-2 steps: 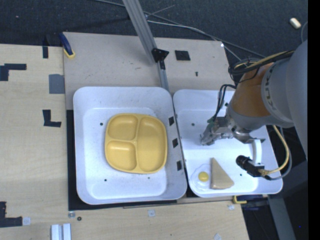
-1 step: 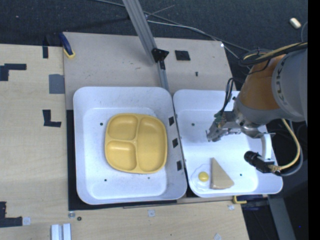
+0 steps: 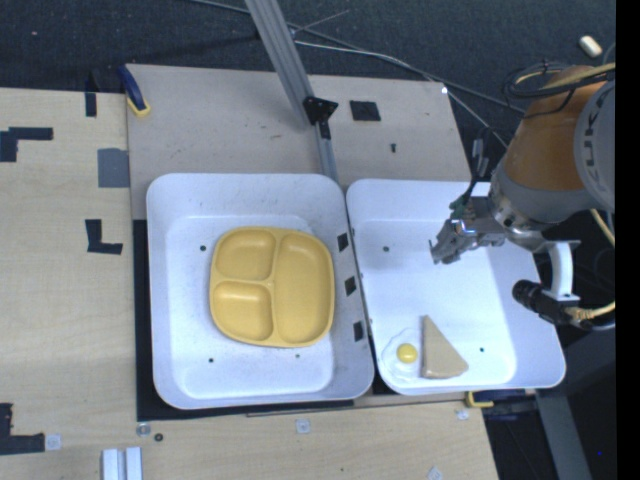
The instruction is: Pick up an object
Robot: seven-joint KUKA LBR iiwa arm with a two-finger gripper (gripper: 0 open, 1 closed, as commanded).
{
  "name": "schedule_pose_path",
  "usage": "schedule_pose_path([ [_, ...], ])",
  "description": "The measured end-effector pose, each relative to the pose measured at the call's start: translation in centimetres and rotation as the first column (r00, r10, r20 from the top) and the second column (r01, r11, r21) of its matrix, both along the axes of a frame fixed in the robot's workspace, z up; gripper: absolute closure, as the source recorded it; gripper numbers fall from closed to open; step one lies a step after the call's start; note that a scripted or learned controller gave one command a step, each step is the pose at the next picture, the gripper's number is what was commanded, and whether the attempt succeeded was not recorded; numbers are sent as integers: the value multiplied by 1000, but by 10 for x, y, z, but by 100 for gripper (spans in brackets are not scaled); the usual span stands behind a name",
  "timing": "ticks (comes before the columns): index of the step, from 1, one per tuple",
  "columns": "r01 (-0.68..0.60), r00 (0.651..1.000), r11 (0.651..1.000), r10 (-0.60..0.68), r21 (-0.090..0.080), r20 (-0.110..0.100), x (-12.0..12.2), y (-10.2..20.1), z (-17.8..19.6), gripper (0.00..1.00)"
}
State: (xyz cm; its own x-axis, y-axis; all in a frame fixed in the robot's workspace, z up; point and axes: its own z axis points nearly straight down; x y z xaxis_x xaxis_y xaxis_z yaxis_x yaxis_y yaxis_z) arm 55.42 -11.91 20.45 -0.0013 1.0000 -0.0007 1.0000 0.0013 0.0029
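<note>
Gripper [image 3: 447, 248] over right bin [image 3: 400, 213], grip state unreadable.
I judge it staged above the tan wedge [image 3: 441, 352] and yellow ball [image 3: 406, 352] for a descent.

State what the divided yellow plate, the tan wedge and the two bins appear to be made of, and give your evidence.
Divided yellow plate: probably moulded plastic, matte, with soft rounded compartment ridges and even colour.
Tan wedge: unclear, perhaps foam, wood or plastic toy food; dull, flat surface with no shine.
Left bin and right bin: likely thin white plastic, smooth with slight sheen and rounded corners.
</note>
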Motion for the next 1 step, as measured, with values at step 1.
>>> schedule_pose_path([
  [1, -1, 1000, 1000, 1, 0, 2, 4, 7, 61, 100],
])
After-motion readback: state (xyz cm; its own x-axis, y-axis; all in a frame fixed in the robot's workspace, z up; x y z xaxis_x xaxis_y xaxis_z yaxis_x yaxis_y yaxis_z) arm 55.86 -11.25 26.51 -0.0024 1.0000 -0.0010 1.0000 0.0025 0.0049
